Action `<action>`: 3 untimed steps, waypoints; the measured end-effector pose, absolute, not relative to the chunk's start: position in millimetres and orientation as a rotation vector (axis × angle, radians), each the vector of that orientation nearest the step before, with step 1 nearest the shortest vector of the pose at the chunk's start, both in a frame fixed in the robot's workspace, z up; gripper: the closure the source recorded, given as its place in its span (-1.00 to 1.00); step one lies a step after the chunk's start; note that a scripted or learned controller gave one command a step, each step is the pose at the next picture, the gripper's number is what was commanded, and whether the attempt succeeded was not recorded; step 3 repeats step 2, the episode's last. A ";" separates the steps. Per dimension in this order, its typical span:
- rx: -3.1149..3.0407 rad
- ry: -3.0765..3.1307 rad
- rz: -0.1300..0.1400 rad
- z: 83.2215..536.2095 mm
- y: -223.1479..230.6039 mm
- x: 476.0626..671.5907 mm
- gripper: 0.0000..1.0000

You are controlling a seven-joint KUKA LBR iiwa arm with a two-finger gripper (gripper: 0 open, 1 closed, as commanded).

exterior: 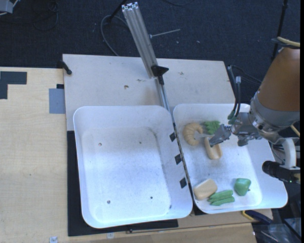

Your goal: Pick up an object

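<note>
The arm reaches in from the right, its grey and orange bulk hanging over the right bin. The gripper is down low in that bin, pointing left, its tip right over the upper end of a small tan bread stick. Whether its fingers are spread or pressed together, I cannot tell from here; the dark metal blurs together, and nothing shows clearly pinched between them.

Just left of the gripper lies a tan croissant, curled, near the bin's left wall. Right beside it, towards the gripper, sits a leafy green vegetable, just above the tip. Down at the near end of the bin there's a pale bread roll, a pair of green pea pods just beside it, and a green pepper a little further right.

The left bin sits alongside, the two touching along a divider with black clips. Both rest on the pale worktop, where a slanted metal rail rises behind.
</note>
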State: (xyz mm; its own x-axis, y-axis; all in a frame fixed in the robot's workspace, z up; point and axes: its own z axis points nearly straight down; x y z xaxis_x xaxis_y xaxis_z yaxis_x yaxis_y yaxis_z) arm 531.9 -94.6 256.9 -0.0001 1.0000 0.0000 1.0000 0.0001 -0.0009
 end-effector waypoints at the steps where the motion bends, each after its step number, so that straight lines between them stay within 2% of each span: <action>1: -2.221 -2.219 0.003 90.2 -107.8 497.1 -1.00; 2: -2.226 -2.220 0.000 121.7 -176.8 540.3 -1.00; 3: -2.226 -2.220 0.000 121.7 -176.8 540.3 -1.00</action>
